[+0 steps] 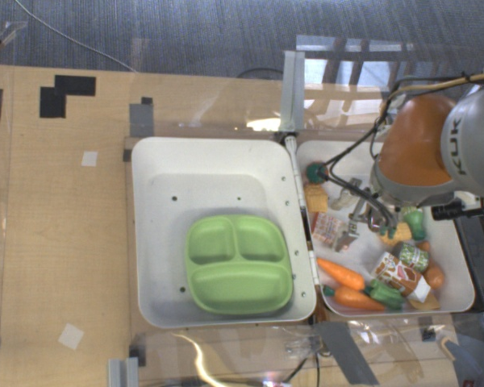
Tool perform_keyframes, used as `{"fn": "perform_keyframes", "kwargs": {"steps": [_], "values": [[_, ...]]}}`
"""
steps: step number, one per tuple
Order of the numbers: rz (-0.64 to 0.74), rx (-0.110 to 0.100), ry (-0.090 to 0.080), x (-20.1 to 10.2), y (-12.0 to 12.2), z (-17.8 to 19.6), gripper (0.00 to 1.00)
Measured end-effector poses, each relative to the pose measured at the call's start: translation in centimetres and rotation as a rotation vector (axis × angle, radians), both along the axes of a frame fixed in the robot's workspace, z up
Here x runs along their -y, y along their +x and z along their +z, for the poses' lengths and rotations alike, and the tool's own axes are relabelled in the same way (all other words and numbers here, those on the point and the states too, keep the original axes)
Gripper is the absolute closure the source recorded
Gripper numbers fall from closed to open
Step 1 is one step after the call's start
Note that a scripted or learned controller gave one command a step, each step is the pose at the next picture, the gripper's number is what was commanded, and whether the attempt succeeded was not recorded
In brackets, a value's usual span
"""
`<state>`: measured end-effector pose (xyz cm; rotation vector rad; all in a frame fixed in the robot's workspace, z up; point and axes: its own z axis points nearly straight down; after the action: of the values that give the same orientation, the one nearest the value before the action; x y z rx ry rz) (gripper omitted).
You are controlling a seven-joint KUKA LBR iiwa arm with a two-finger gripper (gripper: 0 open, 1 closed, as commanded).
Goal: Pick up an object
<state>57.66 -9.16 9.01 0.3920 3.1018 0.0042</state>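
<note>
The claw (363,226) is seen low inside the right bin (460,293), under the grey arm (476,147) with its orange band (415,139). Whether its fingers are apart or together cannot be told, since they are small and blurred against the clutter.

Places are given from the green divided plate (238,264), which lies in the left bin (157,216). To the right of the plate, just across the wall shared by the two bins, a small printed packet (329,230) is found, lying just beside the claw on its plate-ward side; contact between them cannot be made out. Nearer the front edge of the counter (56,240), two carrots (343,274) are laid side by side, close to the plate's right corner. Further right of the plate, a red and white carton (397,274) is seen tilted, with a green can (414,256) touching it. A green pepper-like item (414,222) is seen beyond the claw, away from the plate.
</note>
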Motion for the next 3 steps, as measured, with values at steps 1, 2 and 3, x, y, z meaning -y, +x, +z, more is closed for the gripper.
{"fn": "perform_keyframes", "kwargs": {"steps": [1, 2, 3], "values": [[0.018, 0.002, -0.002, -0.6, -6.3, 0.1, 0.00], [-0.109, -0.003, 0.000, 0.2, 2.8, 3.7, 0.00], [-0.113, -0.004, 0.000, 0.0, 7.9, -0.2, 0.00]]}}
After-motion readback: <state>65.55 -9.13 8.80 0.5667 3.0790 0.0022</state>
